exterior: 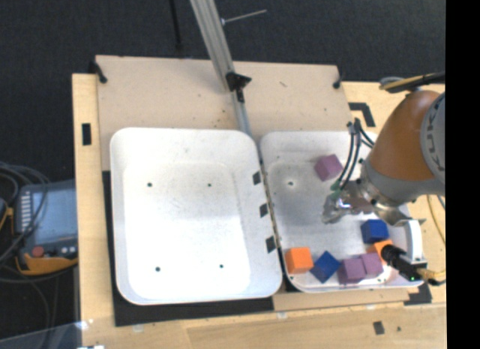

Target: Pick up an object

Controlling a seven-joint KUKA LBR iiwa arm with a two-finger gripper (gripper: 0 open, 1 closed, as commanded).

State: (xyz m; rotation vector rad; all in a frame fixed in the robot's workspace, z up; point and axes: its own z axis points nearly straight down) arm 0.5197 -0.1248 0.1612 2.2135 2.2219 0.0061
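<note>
From my station I see the gripper (pixel 335 209) low over bare floor in the right bin (pixel 300 190). I cannot tell its state. Toward the bin's near wall from it, left to right, lie an orange block (pixel 299 259), a blue block (pixel 325 266) and purple blocks (pixel 359 268). The lone purple block (pixel 327 166) lies nearest, just beyond the gripper.

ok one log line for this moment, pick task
phase: reaching | end effector: low in right bin, nothing seen held | nearest: purple cube | left bin: bare
</note>
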